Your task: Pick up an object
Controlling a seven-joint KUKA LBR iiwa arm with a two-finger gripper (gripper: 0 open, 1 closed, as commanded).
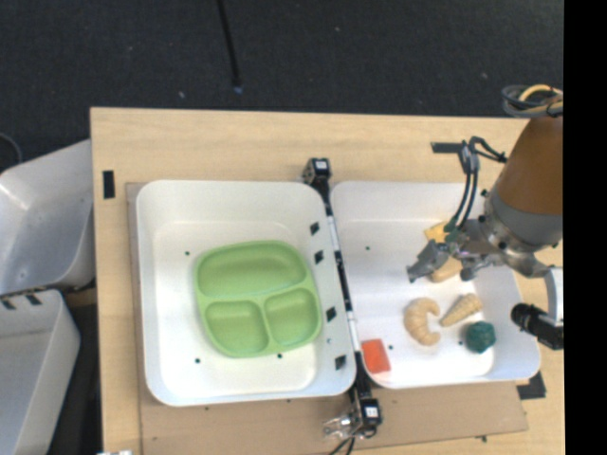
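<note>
Curved beige croissant (423, 320), ridged cone (461, 309), green ball (479, 336).

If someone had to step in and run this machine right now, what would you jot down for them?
Gripper: low in the right bin, over a pale yellowish piece; whether it grips it cannot be told.
Also in the right bin: croissant, cone-shaped piece, dark green ball, orange block in the near left corner.
Left bin: a green divided tray.
Done: nothing is visibly lifted.
Left: get a firm hold on one object and raise it.
</note>
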